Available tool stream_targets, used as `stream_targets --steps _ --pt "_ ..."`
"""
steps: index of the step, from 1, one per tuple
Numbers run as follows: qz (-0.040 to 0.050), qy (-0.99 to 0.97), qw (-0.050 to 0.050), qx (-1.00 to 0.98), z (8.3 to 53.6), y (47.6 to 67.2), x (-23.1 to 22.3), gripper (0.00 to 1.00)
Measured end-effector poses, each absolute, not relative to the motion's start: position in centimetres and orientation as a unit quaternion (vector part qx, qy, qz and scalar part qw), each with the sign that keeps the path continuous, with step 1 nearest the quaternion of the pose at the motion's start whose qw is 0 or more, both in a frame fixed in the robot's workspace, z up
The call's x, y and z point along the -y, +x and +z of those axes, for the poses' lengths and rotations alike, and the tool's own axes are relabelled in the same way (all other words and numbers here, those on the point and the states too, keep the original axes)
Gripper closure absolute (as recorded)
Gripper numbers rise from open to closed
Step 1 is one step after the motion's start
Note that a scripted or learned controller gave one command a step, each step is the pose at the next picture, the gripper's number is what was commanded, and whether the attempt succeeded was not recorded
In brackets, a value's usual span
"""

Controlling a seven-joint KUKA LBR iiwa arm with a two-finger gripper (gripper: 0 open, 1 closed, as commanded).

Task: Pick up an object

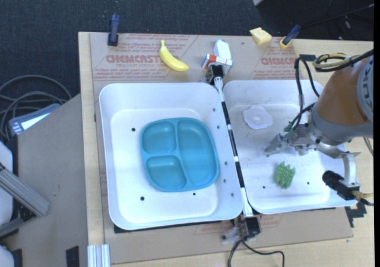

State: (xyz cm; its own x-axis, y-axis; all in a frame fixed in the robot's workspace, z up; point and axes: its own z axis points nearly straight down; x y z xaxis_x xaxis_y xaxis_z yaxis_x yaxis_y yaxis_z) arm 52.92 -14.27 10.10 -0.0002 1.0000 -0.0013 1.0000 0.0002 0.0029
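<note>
A green knobbly object (285, 175) lies in the right white bin (309, 200), toward its front. A pale, flat round object (257, 118) rests near the back of the same bin. My gripper (279, 145) hangs over the middle of the right bin, between these two. It is just above and slightly left of the green object and apart from both. The arm's orange band (341, 97) sits to the right of it. Nothing shows in the gripper.
The left bin (119, 117) holds a blue divided plate (178, 154). On the bench behind the bins lie a banana (173, 59), a small red-and-white box (219, 56) and a yellow block (260, 35). Black cables (306, 76) loop over the right bin's back edge.
</note>
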Motion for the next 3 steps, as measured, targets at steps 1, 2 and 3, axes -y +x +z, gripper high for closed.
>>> stream_targets --steps 1,2,3 --pt "-0.0004 0.707 -0.001 -0.707 8.4 47.8 12.4 0.00" --pt "0.0000 0.707 0.000 -0.707 9.4 47.9 12.3 1.00" --pt "0.0003 0.707 0.000 -0.707 18.5 51.9 4.1 1.00"
